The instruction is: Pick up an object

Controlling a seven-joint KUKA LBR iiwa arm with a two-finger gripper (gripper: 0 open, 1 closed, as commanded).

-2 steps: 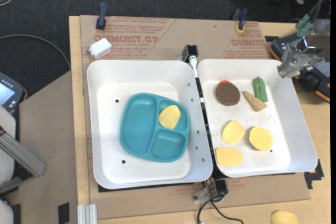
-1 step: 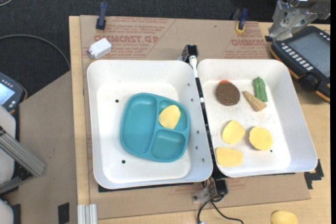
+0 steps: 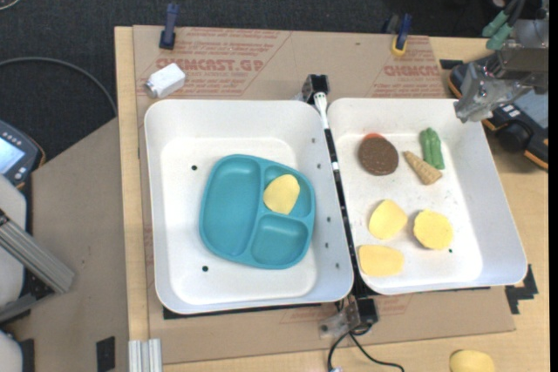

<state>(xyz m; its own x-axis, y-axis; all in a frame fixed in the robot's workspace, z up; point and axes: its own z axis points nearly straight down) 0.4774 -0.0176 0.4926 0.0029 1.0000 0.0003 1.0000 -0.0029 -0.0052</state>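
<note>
Two white bins side by side on a cardboard-topped table (image 3: 261, 57).

Left bin (image 3: 170, 187): teal divided plate (image 3: 235, 205), centre of frame. One yellow chip-like piece (image 3: 282, 193) lies in the plate's upper right compartment.

Right bin (image 3: 488, 205): brown round disc (image 3: 378, 156) at upper left, a sliver of red showing behind its top edge; what the red belongs to is hidden. Green oblong piece (image 3: 432, 147) to the right of the disc; tan cone-shaped piece (image 3: 424, 170) just below and touching or nearly touching the green one, hard to tell. Three yellow pieces lower down: one (image 3: 387, 219) mid-bin, one (image 3: 432, 230) just right of it, one (image 3: 381, 260) near the bottom rim.

Gripper (image 3: 475, 104) at upper right of frame, above the right bin's top right corner, away from every object. It reads as a grey blur; cannot tell how the jaws stand. Arm is cut off by the frame edge.

Yellow object (image 3: 471, 361) cut off at the bottom edge, outside the bins. Small white block (image 3: 166, 81) on the table, upper left.
</note>
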